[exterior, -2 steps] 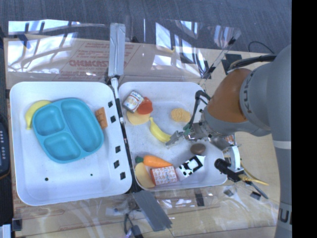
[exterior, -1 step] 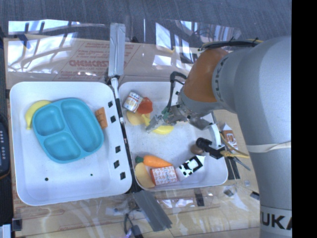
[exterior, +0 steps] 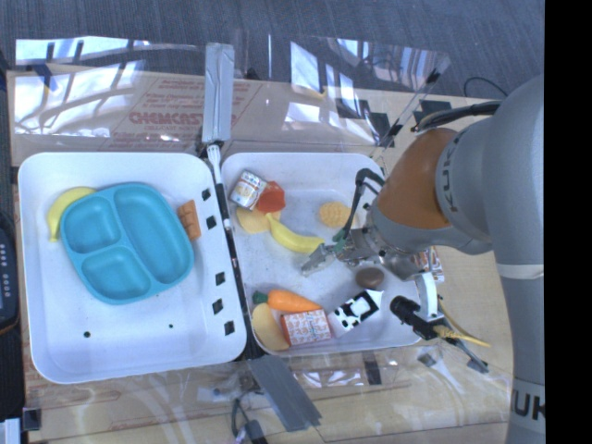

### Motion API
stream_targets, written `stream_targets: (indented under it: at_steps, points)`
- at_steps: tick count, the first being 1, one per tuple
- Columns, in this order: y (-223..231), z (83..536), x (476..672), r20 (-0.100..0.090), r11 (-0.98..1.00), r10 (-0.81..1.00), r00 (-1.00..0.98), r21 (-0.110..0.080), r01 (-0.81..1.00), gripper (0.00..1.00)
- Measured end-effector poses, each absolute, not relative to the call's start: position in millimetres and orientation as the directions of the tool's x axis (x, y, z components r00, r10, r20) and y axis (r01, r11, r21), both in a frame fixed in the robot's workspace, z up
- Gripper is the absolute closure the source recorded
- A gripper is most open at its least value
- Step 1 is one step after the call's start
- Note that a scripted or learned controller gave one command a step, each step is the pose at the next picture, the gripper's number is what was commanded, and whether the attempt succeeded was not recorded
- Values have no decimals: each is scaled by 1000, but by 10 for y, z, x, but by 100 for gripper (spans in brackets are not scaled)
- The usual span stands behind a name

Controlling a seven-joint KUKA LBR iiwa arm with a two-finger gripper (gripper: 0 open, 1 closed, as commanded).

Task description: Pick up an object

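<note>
The tool looks open and holds nothing. The yellow banana lies just up and left of it, its long side slanting down-right toward it.

The grey arm is brought in from the right, its orange band seen above the wrist. The gripper is held low over the middle of the right bin, pointed leftward, fingers slightly spread, nothing seen gripped between them.
</note>
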State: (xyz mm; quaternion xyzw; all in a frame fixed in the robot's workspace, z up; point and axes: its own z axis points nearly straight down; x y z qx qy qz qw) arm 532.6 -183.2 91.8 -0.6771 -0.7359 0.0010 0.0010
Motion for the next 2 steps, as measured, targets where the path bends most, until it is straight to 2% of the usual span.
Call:
stream_targets:
  at_steps: [1, 2]
  points:
    - [-1469, 914, 5895, 1, -75, 997, 75, -3, 997, 0]
    - [-1869, 1088, 6568, 0, -156, 988, 156, -2, 988, 0]
